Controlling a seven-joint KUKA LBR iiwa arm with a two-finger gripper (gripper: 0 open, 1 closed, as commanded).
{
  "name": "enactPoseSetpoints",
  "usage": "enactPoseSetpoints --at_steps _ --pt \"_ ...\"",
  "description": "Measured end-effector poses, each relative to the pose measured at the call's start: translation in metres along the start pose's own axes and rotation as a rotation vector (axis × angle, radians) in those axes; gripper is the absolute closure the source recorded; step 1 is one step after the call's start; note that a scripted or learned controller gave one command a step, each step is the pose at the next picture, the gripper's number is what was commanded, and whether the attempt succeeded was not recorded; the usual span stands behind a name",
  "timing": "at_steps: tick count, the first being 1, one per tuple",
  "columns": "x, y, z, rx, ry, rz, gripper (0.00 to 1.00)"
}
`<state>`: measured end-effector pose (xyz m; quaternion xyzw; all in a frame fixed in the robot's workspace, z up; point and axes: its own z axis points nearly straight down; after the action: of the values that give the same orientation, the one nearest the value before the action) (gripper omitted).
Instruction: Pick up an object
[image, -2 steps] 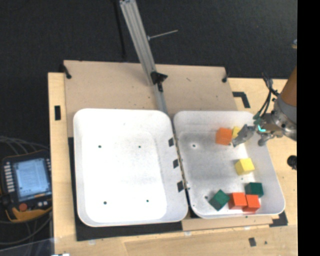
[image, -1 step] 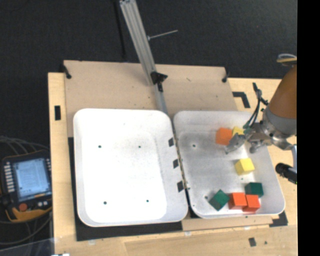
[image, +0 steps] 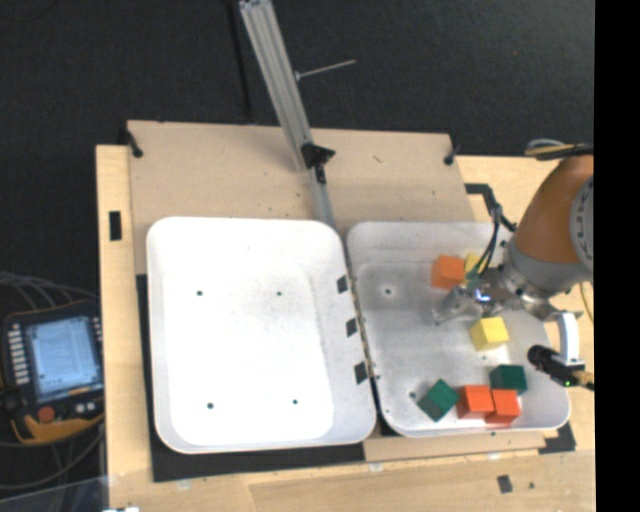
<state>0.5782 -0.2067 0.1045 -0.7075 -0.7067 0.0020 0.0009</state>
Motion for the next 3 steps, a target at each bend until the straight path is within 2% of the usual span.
enactPoseSetpoints --at_steps 1,2,3 --pt "-0.002 0.001 0.007 -0.006 -0.002 0.002 0.00" --pt "-0.002 0.002 -0.005 -0.010 -0.002 0.005 1.00" --pt "-0.001 0.008 -0.051 -0.011 0.000 -0.004 1.00"
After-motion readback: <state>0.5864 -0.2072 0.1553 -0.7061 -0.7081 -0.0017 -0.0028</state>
